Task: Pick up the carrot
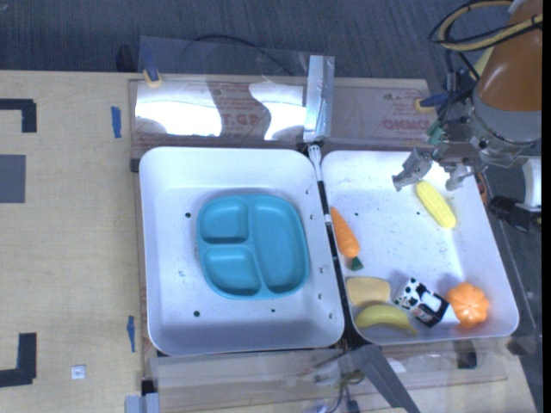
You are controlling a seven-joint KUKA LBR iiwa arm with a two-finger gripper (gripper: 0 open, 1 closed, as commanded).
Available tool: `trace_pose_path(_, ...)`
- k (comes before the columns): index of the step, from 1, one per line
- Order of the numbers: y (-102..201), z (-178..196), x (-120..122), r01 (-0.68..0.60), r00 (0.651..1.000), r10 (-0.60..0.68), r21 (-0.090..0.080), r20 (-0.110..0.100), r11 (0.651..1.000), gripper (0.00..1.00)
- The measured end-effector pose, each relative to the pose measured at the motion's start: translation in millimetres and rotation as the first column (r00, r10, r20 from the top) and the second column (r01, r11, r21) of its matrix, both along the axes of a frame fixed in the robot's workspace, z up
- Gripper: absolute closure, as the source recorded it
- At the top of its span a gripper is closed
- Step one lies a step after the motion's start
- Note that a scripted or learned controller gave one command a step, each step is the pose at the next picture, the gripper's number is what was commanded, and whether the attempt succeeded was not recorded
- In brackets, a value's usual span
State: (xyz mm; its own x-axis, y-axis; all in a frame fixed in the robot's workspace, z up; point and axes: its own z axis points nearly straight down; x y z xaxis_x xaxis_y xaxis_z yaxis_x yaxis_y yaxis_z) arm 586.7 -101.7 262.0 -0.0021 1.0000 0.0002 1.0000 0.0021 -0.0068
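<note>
Lying loose, carrot in right bin; left bin holding blue tray.

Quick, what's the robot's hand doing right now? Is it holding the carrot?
Hand: open, holding nothing, above the corn. The carrot lies apart from it by the bin's left wall.

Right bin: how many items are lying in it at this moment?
6. Carrot at the left wall; corn cob upper right by the gripper; along the front: pale yellow piece, banana, black-and-white toy, orange. None looks hidden.
</note>
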Motion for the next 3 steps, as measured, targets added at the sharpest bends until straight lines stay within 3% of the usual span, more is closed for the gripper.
trace_pose_path(1, 3, -155, -90, -0.056, 0.998, 0.056, 0.002, -0.007, 0.998, 0.00)
trace_pose_path(2, -45, -2, -77, 0.056, 0.998, -0.056, -0.003, 0.008, 0.998, 0.00)
trace_pose_path(3, -43, -176, -55, 0.002, 1.000, -0.002, -0.001, 0.010, 1.000, 0.00)
